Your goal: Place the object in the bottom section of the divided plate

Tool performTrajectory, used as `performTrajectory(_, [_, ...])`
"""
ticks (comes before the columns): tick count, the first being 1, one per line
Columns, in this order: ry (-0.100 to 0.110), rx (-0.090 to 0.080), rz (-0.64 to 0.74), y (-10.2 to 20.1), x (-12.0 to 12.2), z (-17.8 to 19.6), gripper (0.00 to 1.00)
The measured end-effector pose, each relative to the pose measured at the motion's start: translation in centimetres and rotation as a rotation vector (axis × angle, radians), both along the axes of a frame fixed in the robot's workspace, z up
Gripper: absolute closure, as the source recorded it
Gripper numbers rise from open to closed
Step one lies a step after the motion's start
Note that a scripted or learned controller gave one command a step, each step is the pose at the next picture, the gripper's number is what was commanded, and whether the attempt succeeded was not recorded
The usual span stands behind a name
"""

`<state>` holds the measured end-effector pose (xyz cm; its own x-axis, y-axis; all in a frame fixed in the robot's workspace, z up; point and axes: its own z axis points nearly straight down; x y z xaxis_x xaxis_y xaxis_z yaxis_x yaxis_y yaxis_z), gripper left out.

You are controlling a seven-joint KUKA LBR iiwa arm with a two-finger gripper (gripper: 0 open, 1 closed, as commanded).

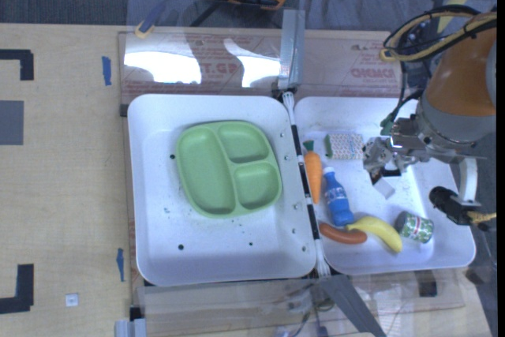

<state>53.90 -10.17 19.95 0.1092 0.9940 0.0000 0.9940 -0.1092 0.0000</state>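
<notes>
The green divided plate (229, 168) lies in the left bin (150, 193), with one long section at its left and two smaller ones at its right. My gripper (383, 163) hangs over the right bin (446, 247), to the right of the blue bottle (338, 197) and beyond the banana (379, 230). An orange carrot (313, 174) lies along the bin's left wall. A red sausage (342, 234) rests beside the banana at the near edge. Nothing is visibly in the gripper's hold.
A green can (415, 227) lies on its side near the right bin's front right corner. A small white patterned packet (346, 144) sits at the back, left of the gripper. The arm's cables (426, 28) loop above the bin's far right.
</notes>
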Motion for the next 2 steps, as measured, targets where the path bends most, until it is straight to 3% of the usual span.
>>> performTrajectory(1, [-0.002, 0.000, 0.177, 9.6, 2.4, 1.2, 1.00])
performTrajectory(2, [0.000, 0.000, 0.146, 17.4, 7.5, -1.5, 1.00])
